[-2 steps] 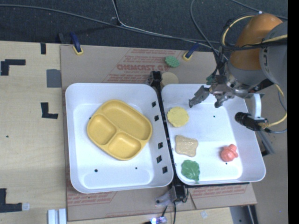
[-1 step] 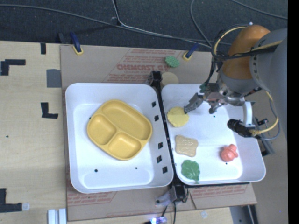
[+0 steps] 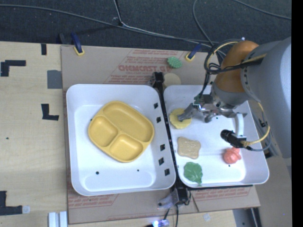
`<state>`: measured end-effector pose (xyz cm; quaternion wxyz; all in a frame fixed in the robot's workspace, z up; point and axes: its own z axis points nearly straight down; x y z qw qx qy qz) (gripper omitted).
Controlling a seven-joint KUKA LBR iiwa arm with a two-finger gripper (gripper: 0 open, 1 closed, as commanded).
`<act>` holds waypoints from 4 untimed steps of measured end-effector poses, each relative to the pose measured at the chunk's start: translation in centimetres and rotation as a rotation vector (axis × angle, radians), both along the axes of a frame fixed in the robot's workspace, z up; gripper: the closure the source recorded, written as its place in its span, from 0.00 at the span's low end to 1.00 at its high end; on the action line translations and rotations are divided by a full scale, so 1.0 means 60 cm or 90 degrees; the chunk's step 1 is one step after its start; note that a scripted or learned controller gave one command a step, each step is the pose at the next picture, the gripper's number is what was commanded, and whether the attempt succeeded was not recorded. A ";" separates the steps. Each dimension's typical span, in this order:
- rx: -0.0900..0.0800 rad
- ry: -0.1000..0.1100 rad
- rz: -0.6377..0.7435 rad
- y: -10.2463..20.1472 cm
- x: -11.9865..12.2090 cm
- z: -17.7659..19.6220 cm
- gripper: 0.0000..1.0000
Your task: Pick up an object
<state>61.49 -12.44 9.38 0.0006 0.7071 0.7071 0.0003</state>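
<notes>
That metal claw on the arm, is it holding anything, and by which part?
It cannot be told. The gripper sits low over the pale yellow piece in the right bin, touching or just above it; no grasp shows.

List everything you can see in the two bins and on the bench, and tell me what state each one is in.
Yellow divided plate: flat in left bin, right side up.
Yellow round piece: lying in right bin, by the gripper.
Tan toast piece: lying flat.
Green leafy piece: lying flat.
Pink piece: resting alone.
Green textured piece: on cardboard, outside bins.

bench [image 3: 28,126], cardboard sheet [image 3: 132,67], two white bins [image 3: 75,141] side by side
</notes>
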 end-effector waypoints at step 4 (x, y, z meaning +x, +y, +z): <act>0.000 -0.002 0.001 0.020 0.004 0.201 1.00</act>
